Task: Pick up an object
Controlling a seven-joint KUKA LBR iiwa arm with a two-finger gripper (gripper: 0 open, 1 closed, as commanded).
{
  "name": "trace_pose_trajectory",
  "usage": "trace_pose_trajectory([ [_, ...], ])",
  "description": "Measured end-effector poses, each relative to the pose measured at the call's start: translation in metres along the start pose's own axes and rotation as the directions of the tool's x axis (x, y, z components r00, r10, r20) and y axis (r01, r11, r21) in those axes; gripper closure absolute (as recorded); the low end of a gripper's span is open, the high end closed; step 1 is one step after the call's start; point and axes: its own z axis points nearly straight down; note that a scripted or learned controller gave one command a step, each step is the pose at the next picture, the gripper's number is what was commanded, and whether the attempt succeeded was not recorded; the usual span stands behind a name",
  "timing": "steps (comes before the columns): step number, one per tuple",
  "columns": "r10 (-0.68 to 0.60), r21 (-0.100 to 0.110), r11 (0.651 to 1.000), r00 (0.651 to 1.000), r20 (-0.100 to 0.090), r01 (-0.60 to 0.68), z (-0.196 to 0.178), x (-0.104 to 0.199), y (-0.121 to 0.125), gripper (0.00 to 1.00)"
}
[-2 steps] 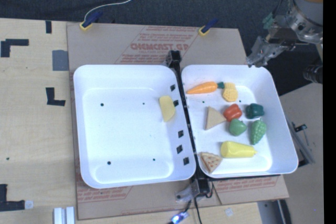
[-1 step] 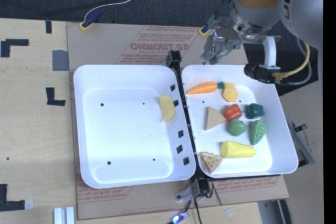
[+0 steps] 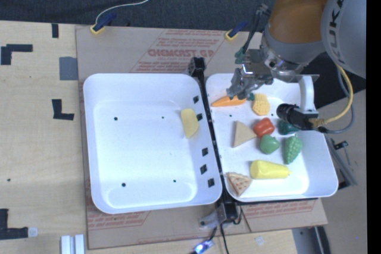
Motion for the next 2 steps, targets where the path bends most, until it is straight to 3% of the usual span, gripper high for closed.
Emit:
trace_pose_trajectory([
  [1, -0.003, 0.007, 1.000, 1.000, -0.001, 0.003, 0.077, 0.052, -0.050, 1.00],
  [2, -0.004, -0.025, 1.000, 1.000, -0.003, 0.004, -0.188, 0.083, -0.044, 1.00],
])
